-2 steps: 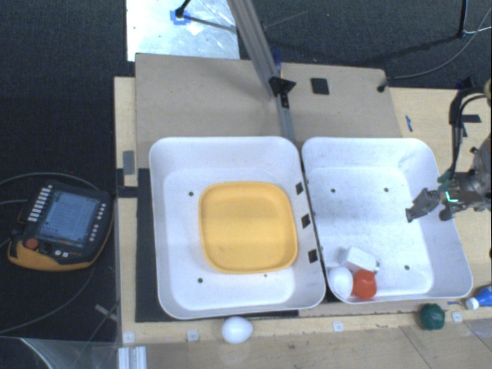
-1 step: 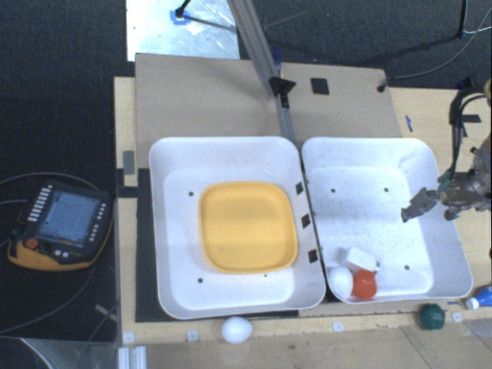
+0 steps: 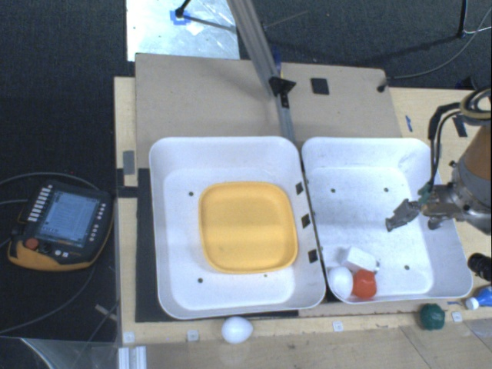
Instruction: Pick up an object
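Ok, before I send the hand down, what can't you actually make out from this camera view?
- Hand over the right white bin: too small and blurred to tell how its tips stand.
- Arm: cut off by the right edge.
- Small white block, white ball and red-orange ball in the bin's near corner: bunched, contact unclear.
- Blue object: cut by the right edge.

White ball (image 3: 340, 281), red ball (image 3: 364, 285), perhaps a white block (image 3: 360, 259), right bin's (image 3: 442, 283) near corner.
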Motion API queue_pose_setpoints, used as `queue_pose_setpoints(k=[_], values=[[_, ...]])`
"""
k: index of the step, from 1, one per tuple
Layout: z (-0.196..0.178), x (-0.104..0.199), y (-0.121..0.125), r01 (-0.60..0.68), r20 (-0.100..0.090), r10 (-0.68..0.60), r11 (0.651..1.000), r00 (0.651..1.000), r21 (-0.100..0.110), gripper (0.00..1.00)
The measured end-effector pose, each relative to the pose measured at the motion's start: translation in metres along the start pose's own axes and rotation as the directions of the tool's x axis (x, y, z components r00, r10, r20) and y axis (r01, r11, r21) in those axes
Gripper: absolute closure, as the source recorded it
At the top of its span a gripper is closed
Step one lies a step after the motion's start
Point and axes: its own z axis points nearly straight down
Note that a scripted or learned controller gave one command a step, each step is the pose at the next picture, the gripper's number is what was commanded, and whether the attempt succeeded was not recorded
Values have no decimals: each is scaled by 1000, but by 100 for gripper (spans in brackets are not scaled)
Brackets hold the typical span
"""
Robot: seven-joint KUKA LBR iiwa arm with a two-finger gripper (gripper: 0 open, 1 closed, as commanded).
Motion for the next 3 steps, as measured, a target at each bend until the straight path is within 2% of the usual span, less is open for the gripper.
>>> queue_pose_setpoints(k=[1,2,3], values=[[60,4,-6,-1,0,1,1000,1000,2,0],[115,-6,-4,-1,0,1,1000,1000,-1,0],[103,-6,-3,-1,1,1,1000,1000,-4,100]])
